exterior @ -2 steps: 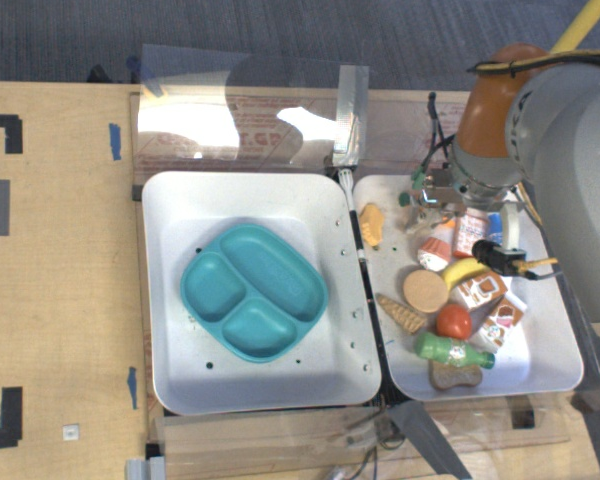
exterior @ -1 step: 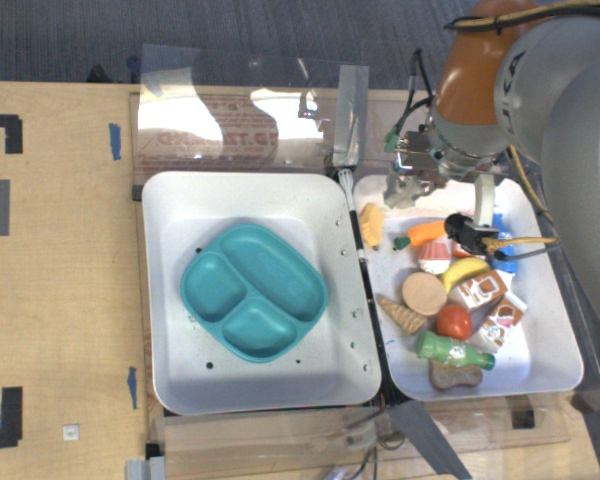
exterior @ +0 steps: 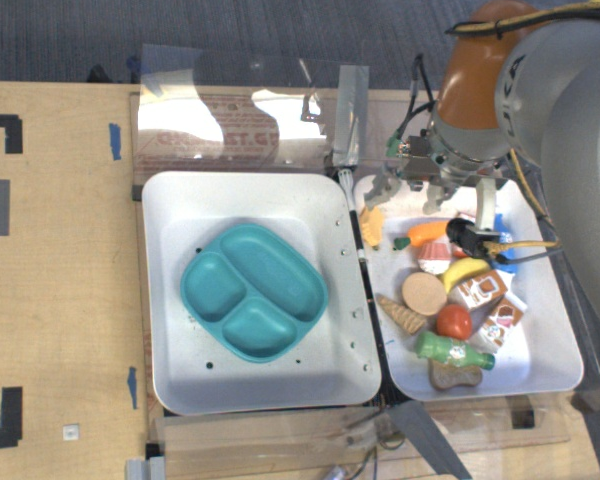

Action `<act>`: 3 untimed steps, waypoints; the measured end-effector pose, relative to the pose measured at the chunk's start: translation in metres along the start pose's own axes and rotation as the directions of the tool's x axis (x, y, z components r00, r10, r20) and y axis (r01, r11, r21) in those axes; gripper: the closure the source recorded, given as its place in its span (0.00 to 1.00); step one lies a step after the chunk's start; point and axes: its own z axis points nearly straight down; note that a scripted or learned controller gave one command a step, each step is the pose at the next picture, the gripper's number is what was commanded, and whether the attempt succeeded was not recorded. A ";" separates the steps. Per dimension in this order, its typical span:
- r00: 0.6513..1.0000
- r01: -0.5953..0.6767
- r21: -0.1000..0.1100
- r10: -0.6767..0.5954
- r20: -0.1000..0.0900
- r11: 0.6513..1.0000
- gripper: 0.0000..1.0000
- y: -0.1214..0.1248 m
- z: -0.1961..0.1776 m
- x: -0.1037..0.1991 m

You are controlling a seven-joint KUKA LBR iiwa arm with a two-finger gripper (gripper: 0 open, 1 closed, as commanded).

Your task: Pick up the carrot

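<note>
**Table stock: two bins, one arm**

- Table [exterior: 50, 298]: light wood top, bearing two shallow white bins side by side.
- Arm [exterior: 570, 118]: grey, with an orange band [exterior: 475, 68] above the wrist; reaches in from the right, over the far end of the right bin.
- Left bin [exterior: 170, 203]: holds one teal divided plate [exterior: 253, 290], three compartments, lying near the middle.
- Right bin [exterior: 550, 358]: holds a cluster of toy food, packed close together.
- End effector [exterior: 412, 190]: hangs over the far left part of the right bin, just above the toys. Whether it is open or closed cannot be told, and nothing is seen in its hold.
- Carrot [exterior: 427, 234]: orange, lying in the right bin at the far edge of the cluster, just below the end effector.
- Other items, right bin: banana [exterior: 467, 271]; round tan disc [exterior: 423, 293]; green bottle [exterior: 452, 351]; red tomato [exterior: 454, 321]; ice cream cone [exterior: 401, 314]; small orange-yellow piece [exterior: 371, 226] by the left wall.
</note>
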 end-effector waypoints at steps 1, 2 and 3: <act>1.000 -0.023 0.007 0.023 0.002 1.000 0.00 -0.026 0.042 -0.070; 0.997 -0.072 -0.004 0.072 -0.001 0.997 0.00 -0.002 0.097 -0.075; 0.998 -0.070 -0.005 0.070 -0.002 0.998 1.00 -0.001 0.087 -0.073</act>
